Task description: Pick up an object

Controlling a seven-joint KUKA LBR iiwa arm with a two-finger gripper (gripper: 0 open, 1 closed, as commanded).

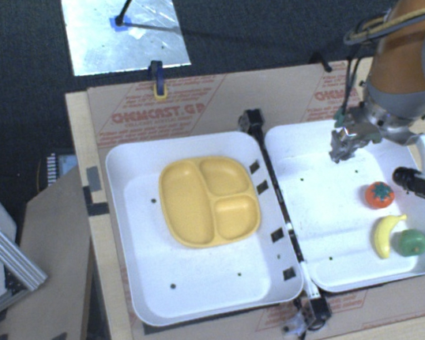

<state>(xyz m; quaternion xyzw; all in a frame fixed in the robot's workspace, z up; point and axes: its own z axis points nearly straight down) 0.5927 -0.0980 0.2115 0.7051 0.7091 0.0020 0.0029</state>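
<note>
Brown board covers the table (185,97) under two white bins. Toward the right bin's (319,188) near right corner lie a tomato (378,194), a banana (386,235) and a green ball (412,242) touching the banana. Over that bin's far edge hangs the pincer (342,146), gripping nothing; its opening I cannot tell. A yellow tray (208,200) sits in the left bin (146,280).

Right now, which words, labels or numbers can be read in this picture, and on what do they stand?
"CHEMCAST GP": red print, upside down, on the brown board behind the left bin.
Same red print behind the right bin, by the arm: cut off, too blurred to read.
No other text can be read.
</note>
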